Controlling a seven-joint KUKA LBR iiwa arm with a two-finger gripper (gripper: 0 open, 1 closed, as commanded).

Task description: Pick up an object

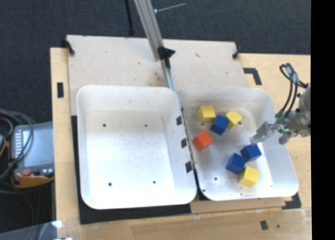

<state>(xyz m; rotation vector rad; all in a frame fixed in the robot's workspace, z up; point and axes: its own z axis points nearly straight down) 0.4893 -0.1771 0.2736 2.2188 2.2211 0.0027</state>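
Lowest in view, below and just left of the gripper (268, 133), a yellow cube (249, 175) touches a blue cube (236, 163), and another blue cube (252, 151) lies almost under the fingertips, all in the right bin (277, 181). Whether the gripper is spread or clenched cannot be told; nothing shows between its fingers. Farther left lie an orange cube (202, 140), a third blue cube (220, 124) and two yellow cubes (233, 118) (206, 113), with the left bin (131, 144) beyond.
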